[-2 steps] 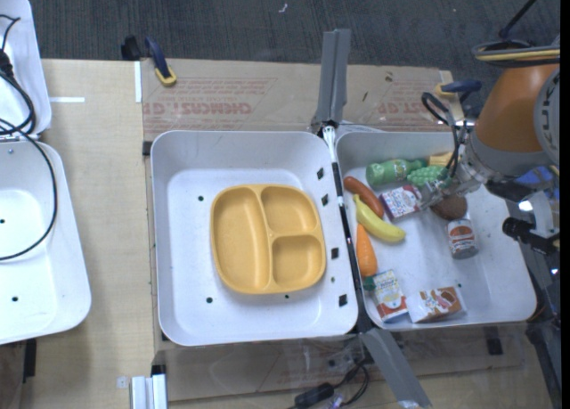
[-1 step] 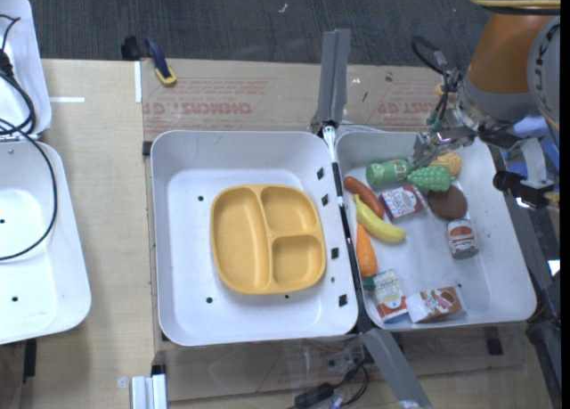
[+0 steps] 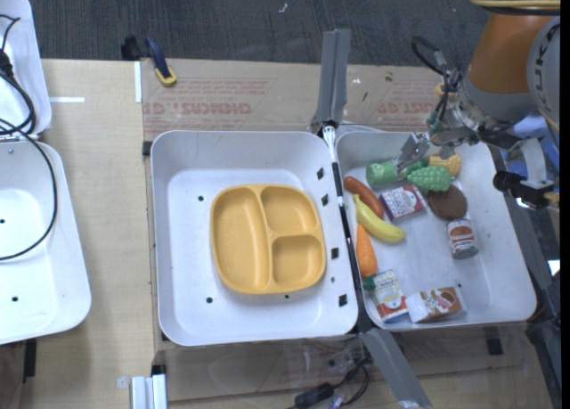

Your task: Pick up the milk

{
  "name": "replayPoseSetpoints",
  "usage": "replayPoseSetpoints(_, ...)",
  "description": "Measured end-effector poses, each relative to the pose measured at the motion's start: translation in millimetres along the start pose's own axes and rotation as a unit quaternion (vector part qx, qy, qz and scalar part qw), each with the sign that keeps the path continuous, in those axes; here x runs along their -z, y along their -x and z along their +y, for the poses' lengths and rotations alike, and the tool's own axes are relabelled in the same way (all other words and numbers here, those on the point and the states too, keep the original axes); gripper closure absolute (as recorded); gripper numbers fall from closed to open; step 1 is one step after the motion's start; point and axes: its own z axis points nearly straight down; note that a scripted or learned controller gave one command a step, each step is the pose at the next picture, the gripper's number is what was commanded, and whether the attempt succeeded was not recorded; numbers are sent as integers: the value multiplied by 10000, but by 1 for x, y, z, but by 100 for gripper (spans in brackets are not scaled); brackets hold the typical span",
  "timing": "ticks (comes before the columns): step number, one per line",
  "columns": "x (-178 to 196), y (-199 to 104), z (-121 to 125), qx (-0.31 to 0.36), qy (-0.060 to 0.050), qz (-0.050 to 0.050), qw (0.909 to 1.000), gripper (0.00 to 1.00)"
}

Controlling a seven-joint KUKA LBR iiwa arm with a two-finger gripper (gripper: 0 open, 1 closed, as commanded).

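The hand (image 3: pixel 411 154) hangs over the back of the right bin (image 3: pixel 508 247), its metal fingers pointing down and to the left above the green toy vegetable (image 3: pixel 385 172) and the corn cob (image 3: pixel 436 175). From here I cannot tell whether the fingers are parted or closed, and I see nothing caught between them. Behind it rises the grey arm with its orange band (image 3: pixel 503 46), coming in from the right.

Just in front of the hand lie a red packet (image 3: pixel 403 201), a brown round cookie (image 3: pixel 448 202), a sausage (image 3: pixel 364 196), a banana (image 3: pixel 378 222) and a carrot (image 3: pixel 366 251) along the bin's left wall. A small can (image 3: pixel 462 239) sits farther right.

The milk (image 3: pixel 387 292), a small white carton, lies at the front left corner of the right bin, well apart from the hand, with an orange and white box (image 3: pixel 435 304) just beside it.

The left bin (image 3: pixel 178 220) carries a yellow divided plate (image 3: pixel 267 238). Both bins sit on the bench (image 3: pixel 98 175), where a blue and yellow clamp (image 3: pixel 158 63) lies near the far edge.
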Motion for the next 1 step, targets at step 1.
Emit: replayPoseSetpoints(1, -71, 16, -59, 691, -2, 6, 9976, 0)
